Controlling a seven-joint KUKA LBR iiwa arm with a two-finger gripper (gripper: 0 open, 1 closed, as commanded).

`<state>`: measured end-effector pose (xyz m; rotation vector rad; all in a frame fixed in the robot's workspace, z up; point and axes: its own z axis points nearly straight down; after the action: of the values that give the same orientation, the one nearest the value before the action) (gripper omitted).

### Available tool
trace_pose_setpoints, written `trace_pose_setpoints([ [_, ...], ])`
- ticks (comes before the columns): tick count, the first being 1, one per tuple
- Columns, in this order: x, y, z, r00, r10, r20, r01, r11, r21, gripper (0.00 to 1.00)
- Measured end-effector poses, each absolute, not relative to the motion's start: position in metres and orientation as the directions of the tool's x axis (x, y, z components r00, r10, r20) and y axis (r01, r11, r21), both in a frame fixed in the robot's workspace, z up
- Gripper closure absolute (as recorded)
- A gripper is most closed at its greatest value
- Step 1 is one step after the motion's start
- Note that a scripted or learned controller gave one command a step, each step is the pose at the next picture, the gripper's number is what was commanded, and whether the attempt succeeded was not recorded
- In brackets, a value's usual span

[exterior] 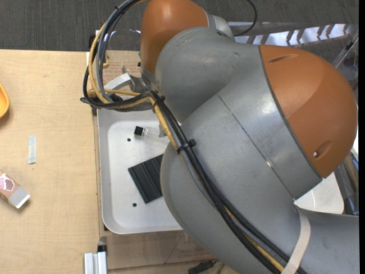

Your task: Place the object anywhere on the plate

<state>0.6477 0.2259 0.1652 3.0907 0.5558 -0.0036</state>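
Note:
The arm's big grey and orange links (245,136) cover most of the view. Its orange wrist band (171,21) hangs over the far edge of the left white bin (114,210). Beneath the black and yellow cables (100,67), a pale grey piece at the bin's far left corner looks like part of the gripper (121,83). A flat black ribbed object (145,178) lies on the bin floor, partly hidden under the arm. A small black cap on a clear piece (140,132) lies further back in the bin.
Wooden bench top (51,221) stretches to the left of the bin. On it lie a pink and white block (12,190), a small pale strip (32,150) and an orange thing (3,103) at the left edge. A metal bracket (94,261) sits at the front.

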Motion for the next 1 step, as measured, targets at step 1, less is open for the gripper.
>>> trace_pose_setpoints([
  [1,0.6522,0.1816,0.2422,0.981,0.194,-0.002,0.194,-0.981,0.002,0.0],
])
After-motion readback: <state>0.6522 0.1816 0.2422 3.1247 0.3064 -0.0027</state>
